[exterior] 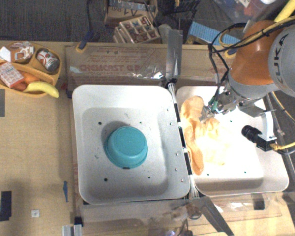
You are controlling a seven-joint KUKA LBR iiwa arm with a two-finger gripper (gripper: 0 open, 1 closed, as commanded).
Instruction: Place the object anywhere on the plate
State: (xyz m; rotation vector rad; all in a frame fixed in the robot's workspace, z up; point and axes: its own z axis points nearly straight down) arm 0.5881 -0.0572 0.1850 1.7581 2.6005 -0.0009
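The object I'm after is a soft orange-yellow cloth (199,132), crumpled along the left wall of the right bin (265,181). Its long axis runs up and down the view, hugging that wall, with one bunched end toward the top near the bin's corner and the other trailing toward the bottom. It has no real pointing direction, being a limp heap.

The claw (210,110) is down at the upper part of the cloth, its tip touching or just over the folds. I cannot tell from here whether it is spread or pinching the fabric, so I won't count this as a hold.

The plate, as I read it, is the teal round dish (127,147) sitting in the middle of the left bin (83,112), well apart from the cloth.

I judge this to be the pickup step, with nothing carried over yet. Next calls for a secure pinch, a lift high enough to clear the two bin walls between, then a move left over the dish.

Beyond the bins, a tray of toy food (24,73) sits on the worktop (29,156).
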